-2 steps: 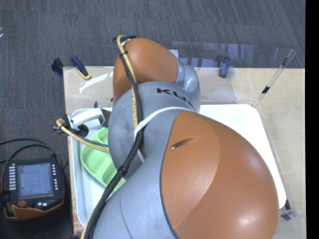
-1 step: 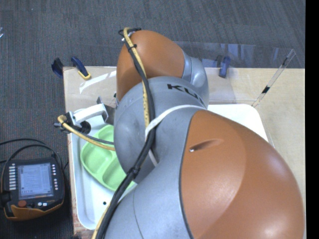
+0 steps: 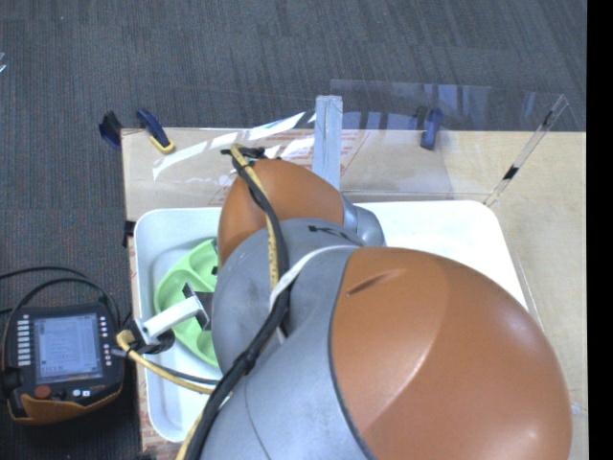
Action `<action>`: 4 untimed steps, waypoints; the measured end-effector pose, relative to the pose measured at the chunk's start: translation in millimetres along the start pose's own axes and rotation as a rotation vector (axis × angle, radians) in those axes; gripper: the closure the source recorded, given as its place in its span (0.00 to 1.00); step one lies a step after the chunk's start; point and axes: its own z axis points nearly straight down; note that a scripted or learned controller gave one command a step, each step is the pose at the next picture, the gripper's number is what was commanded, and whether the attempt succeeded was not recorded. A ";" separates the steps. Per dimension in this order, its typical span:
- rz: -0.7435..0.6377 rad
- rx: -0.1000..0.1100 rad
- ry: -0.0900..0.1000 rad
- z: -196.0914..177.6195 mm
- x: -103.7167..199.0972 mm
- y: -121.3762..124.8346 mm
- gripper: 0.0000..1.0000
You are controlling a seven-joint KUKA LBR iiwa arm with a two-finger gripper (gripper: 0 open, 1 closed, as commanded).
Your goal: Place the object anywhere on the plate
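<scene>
A light green plate [image 3: 185,278] lies in the left white bin [image 3: 153,242], with only its left part showing. The grey and orange arm [image 3: 383,343] reaches across from the right and covers most of both bins. A small white part of the wrist [image 3: 174,318] pokes out over the plate's lower left. The arm's bulk hides the space over the plate and whatever lies there.
A teach pendant [image 3: 59,353] lies on the floor at the left, with its cable looping up. Blue clamps [image 3: 153,130] and a clear screen [image 3: 431,151] stand along the bench's back edge. The right bin [image 3: 450,220] shows a strip of bare white floor.
</scene>
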 end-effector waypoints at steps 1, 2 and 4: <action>0.138 -0.001 0.018 84.6 4.0 1.5 1.00; -0.012 -0.001 0.004 -62.3 -0.2 -0.4 1.00; -0.255 0.000 0.001 -55.0 -5.8 13.4 1.00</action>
